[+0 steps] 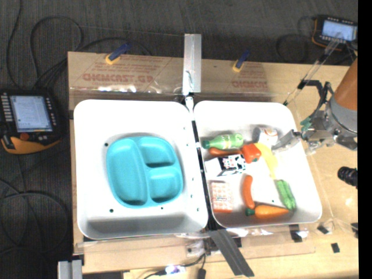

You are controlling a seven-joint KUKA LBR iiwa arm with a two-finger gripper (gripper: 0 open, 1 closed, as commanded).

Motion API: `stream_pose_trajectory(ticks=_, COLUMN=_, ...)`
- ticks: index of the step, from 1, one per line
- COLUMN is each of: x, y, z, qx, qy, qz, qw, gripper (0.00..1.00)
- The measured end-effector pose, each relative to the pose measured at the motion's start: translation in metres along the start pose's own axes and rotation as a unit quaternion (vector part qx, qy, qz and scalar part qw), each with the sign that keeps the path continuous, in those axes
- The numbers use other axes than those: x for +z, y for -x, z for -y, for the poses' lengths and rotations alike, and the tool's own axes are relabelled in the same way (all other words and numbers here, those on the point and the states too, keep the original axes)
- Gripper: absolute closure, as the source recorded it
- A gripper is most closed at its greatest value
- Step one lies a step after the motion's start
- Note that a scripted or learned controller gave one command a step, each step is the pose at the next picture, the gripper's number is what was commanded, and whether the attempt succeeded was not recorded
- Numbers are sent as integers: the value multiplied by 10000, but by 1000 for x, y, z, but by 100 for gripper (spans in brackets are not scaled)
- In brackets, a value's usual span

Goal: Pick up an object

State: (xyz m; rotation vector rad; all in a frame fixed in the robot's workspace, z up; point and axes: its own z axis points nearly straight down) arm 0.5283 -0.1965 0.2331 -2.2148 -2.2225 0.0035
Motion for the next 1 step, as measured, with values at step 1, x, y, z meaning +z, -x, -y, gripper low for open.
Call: stream_pose_trajectory(ticks=1, x=142, y=3, z=-27, qx=-179, qy=37, qz=4, qw=9998, gripper=0)
